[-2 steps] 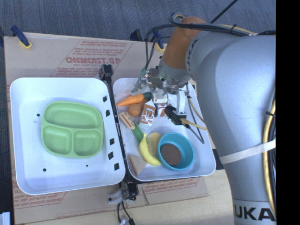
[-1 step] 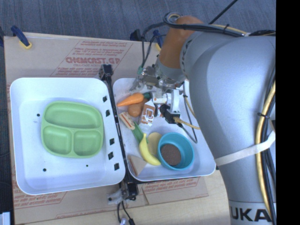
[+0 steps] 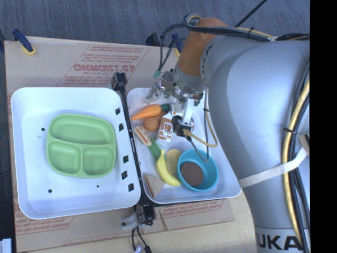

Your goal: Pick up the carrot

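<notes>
I see the surface (image 3: 95,62) covered in brown printed cardboard, with dark carpet (image 3: 79,9) beyond its far edge. Two white bins sit side by side; the left bin (image 3: 26,141) holds a green divided plate (image 3: 81,144). The carrot (image 3: 147,112) lies near the right bin's (image 3: 226,186) far left corner, its long axis roughly left-right, tip left, leafy end right. The end effector (image 3: 176,91) hangs just beside it; I can't tell its grip state.

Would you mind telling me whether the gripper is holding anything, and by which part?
Nothing is seen held. The gripper sits just above the carrot, which lies in the right bin.
</notes>
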